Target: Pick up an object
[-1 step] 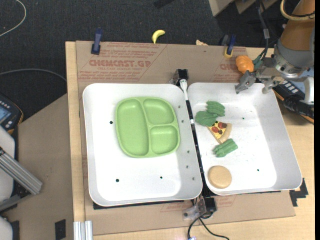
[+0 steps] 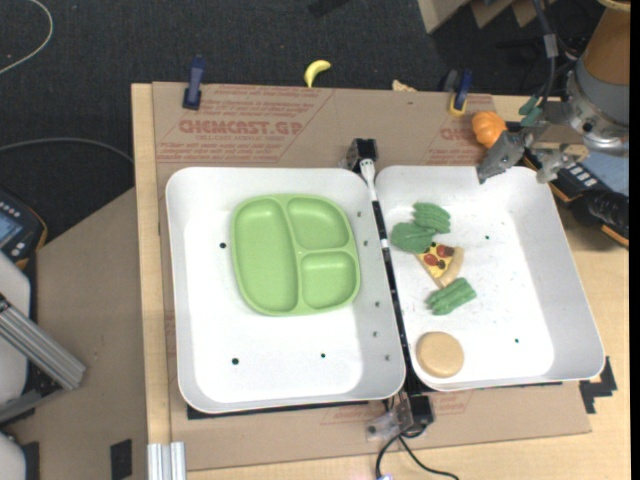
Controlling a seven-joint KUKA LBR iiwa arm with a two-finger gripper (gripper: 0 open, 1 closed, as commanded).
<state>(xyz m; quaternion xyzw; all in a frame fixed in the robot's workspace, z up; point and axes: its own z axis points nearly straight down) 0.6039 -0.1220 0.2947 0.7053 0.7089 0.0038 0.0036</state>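
Observation:
The right bin (image 2: pixel 540 268) holds several small toy foods. Two green leafy pieces (image 2: pixel 432 215) (image 2: pixel 410 236) lie near its left wall, with a pizza slice (image 2: pixel 440 261) just below them. Another green piece (image 2: pixel 452 296) sits lower, and a round tan cookie (image 2: pixel 440 354) lies near the front rim. My gripper (image 2: pixel 520 171) hangs over the bin's back edge at the upper right, well apart from all of these. Its two dark fingers (image 2: pixel 496 161) are spread open with nothing between them.
The left bin (image 2: pixel 200 318) carries a green three-compartment plate (image 2: pixel 296 254). An orange ball (image 2: pixel 487 126) rests on the cardboard behind the right bin, close to my gripper. A yellow banana (image 2: pixel 317 70) and blue clamps (image 2: pixel 193 83) (image 2: pixel 460 90) sit along the back edge.

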